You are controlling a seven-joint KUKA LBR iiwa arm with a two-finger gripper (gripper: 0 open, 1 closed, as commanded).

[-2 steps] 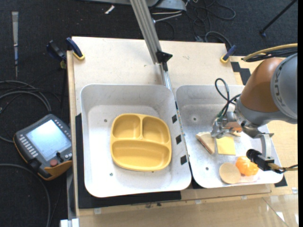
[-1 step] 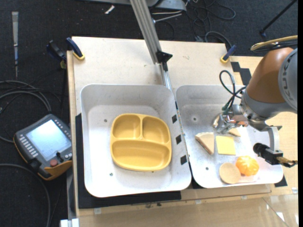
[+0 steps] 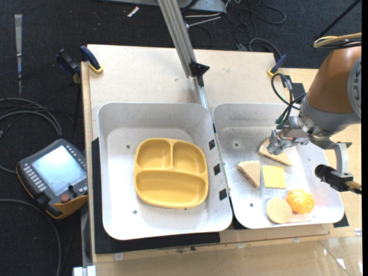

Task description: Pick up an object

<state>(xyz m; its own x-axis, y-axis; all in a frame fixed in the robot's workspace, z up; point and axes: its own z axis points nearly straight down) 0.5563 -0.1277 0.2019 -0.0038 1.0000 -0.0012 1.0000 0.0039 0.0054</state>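
Grey two-finger gripper (image 3: 276, 146) down on a tan wedge-shaped bread slice (image 3: 276, 156) in the right white bin (image 3: 241, 125) — finger state impossible to tell.

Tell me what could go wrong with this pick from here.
The gripper sits low on a flat wedge in the right bin; thin pieces like this may slip out or just get pushed. The bread slice and the cheese square lie close by, so a drag could shove them.
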